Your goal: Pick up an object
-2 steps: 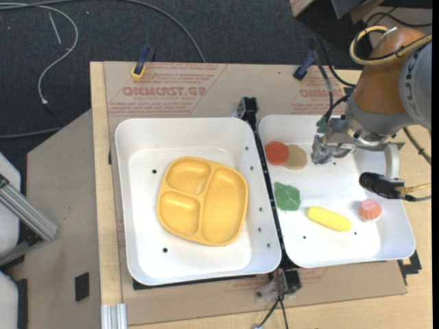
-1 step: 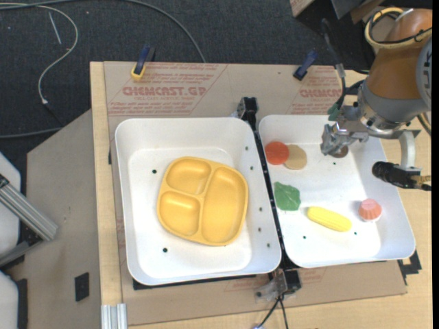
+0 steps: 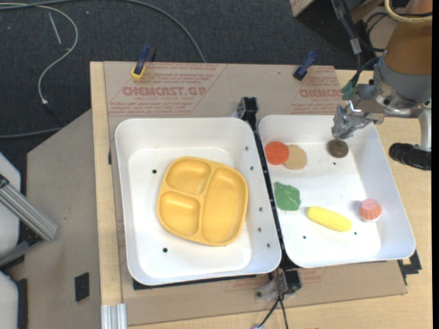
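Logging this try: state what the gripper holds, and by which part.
Nothing visibly held. The gripper hangs just above the small brown disc in the right bin; the disc lies on the floor.

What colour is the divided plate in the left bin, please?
Yellow; the camera view shows the plate clearly.

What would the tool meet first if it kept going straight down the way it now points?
Most likely the small brown round piece: the tool hangs just above it near the back of the right bin, pointing down. Depth is hard to judge from this slanted view, so it could instead land on the bin floor beside it.
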